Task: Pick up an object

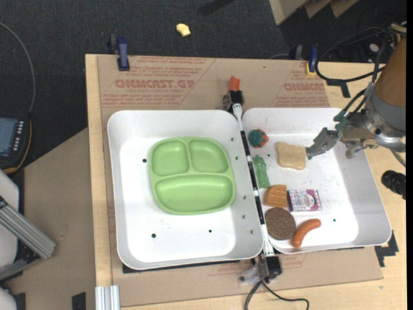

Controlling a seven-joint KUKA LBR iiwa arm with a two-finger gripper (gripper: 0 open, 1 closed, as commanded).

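Observation:
The right bin (pixel 361 192) holds several small items: a tan bread slice (pixel 291 155), a teal and orange toy (pixel 258 137), a green stick (pixel 260 172), an orange block (pixel 275 196), a purple and white packet (pixel 303 200), a brown round cookie (pixel 280 223) and an orange sausage (pixel 305 232). My gripper (pixel 330 142) hangs over the bin's upper right part, just right of the bread slice. Its fingers are open and nothing sits between them.
The left bin (pixel 129 173) carries a green divided plate (pixel 191 175). A black clip (pixel 233 99) sits at the top of the seam between the bins. Cables run at the far right near the arm (pixel 387 108).

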